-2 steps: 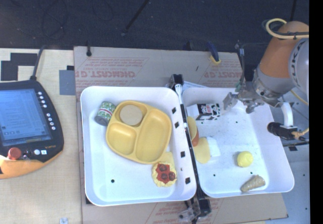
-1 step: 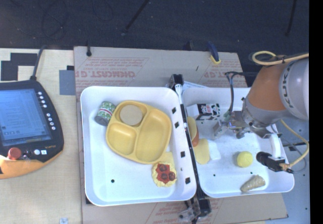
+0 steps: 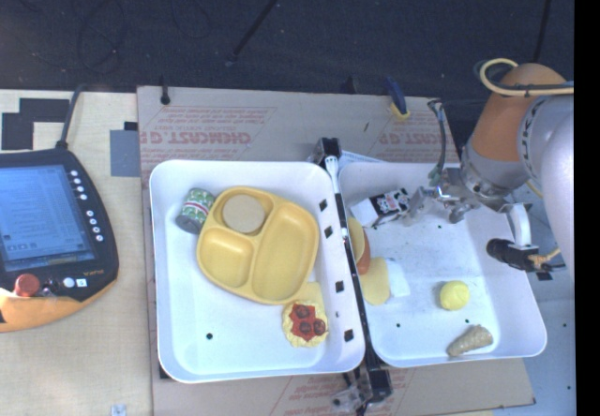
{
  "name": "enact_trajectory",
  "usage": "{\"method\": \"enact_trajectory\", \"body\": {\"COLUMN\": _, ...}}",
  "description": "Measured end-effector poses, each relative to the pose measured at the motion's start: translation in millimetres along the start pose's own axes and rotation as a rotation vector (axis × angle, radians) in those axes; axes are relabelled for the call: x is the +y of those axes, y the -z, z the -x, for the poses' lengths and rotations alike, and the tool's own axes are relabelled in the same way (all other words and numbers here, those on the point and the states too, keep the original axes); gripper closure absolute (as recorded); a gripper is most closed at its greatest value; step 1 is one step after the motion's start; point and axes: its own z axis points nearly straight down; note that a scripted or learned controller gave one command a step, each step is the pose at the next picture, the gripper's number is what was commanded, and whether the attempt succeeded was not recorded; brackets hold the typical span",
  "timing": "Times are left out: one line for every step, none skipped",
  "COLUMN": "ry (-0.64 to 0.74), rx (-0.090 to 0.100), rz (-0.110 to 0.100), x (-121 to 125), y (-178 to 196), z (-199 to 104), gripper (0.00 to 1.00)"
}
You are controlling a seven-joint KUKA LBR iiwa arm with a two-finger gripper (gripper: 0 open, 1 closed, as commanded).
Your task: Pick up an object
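My two white bins sit side by side on the bench. The left bin [image 3: 178,330] is the big one with the most stuff in it. The right bin [image 3: 511,330] is where I am reaching.

My grey arm [image 3: 548,156] comes in from the right, with its orange band [image 3: 511,119] up high. It leans over the top part of the right bin.

In the left bin lies a big yellow plate [image 3: 272,255] with three parts. A round tan disc [image 3: 244,212] rests in its top part. Just left of the plate, touching its edge, is a small green and white can [image 3: 196,207] lying on its side. Near the bottom of that bin, just under the plate, is a little toy pizza [image 3: 305,322] with red spots.

My gripper [image 3: 398,203] sticks out to the left, over the top left corner of the right bin. I cannot tell how far my hand is open, and I cannot tell if it has hold of anything. It looks dark and small from up here.

Lower in the right bin sits a yellow ball [image 3: 454,294], well apart from my gripper. Below it, near the bottom edge, lies a tan cone [image 3: 471,340]. By the wall between the bins rests a flat yellow piece [image 3: 375,281].
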Motion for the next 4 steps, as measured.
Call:
{"method": "enact_trajectory", "body": {"ry": -0.011, "rx": 0.004, "rz": 0.004, "x": -90.9, "y": 62.0, "z": -18.3, "gripper": 0.00}}
{"method": "enact_trajectory", "body": {"ry": -0.007, "rx": 0.002, "rz": 0.010, "x": -139.5, "y": 6.8, "z": -9.0, "gripper": 0.00}}
{"method": "enact_trajectory", "body": {"ry": -0.013, "rx": 0.004, "rz": 0.007, "x": -140.7, "y": 15.5, "z": -8.2, "gripper": 1.00}}
{"method": "enact_trajectory", "body": {"ry": 0.000, "rx": 0.000, "rz": 0.014, "x": -68.1, "y": 2.2, "z": -66.4, "gripper": 1.00}}
